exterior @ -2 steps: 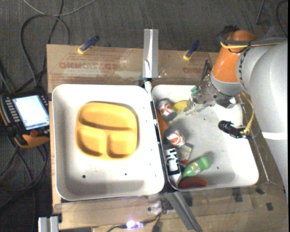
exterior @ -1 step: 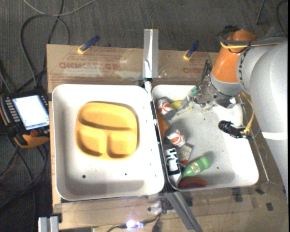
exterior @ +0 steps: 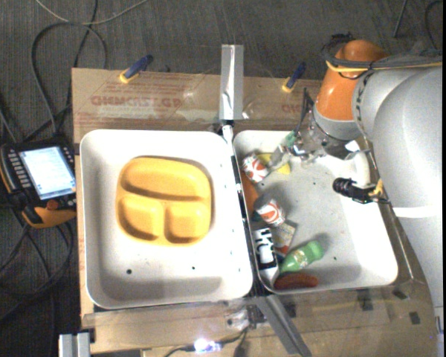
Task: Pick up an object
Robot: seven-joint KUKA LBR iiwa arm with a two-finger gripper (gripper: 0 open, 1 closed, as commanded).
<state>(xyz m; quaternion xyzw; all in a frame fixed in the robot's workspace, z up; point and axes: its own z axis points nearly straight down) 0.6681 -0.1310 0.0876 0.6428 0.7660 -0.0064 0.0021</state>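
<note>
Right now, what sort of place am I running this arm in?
Probably a robotics lab's bin-picking cell: two white bins on a clamped bench, a teach pendant beside it, and cables trailing over carpet.

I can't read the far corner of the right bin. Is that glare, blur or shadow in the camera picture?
Camera view: mostly soft focus and clutter, not glare. The gripper sits low in the right bin, blurring into the small things there. The yellow tray in the left bin is evenly lit. A bright spot flares at the bottom edge. The arm looks washed out.
</note>
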